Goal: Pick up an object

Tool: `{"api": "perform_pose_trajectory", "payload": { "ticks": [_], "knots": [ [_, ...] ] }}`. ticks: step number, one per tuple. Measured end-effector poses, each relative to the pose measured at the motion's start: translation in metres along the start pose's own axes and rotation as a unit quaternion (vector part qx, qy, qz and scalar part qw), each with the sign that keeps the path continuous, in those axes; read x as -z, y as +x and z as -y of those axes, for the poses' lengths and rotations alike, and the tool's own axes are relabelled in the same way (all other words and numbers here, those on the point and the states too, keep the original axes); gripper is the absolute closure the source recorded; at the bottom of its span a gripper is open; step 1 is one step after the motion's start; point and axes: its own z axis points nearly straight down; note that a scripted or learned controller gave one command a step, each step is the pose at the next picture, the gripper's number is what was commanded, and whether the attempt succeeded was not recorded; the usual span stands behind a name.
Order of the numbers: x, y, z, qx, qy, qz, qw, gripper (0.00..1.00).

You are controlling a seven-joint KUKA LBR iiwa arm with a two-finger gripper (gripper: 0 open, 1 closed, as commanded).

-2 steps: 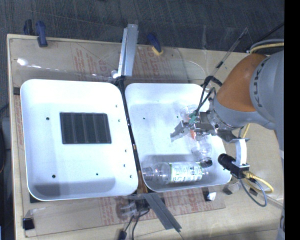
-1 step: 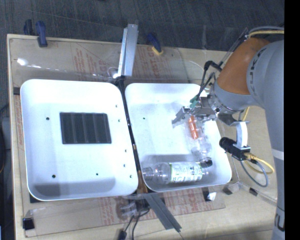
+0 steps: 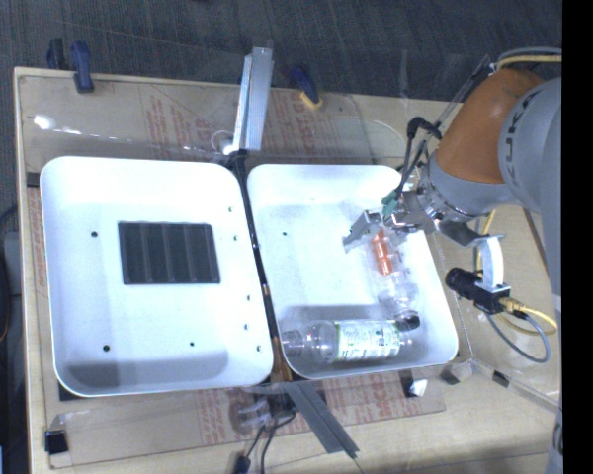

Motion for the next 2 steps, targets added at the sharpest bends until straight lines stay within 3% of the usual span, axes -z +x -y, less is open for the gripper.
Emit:
{"api": "perform_pose_trajectory", "payload": {
  "ticks": [1, 2],
  "knots": [
    [-0.011, -0.006, -0.016, 0.181, -0.001, 0.001, 0.9834, 0.00],
    [-0.029, -0.008, -0.033, 0.193, -0.002, 0.000, 0.9812, 0.00]
  ]
}}
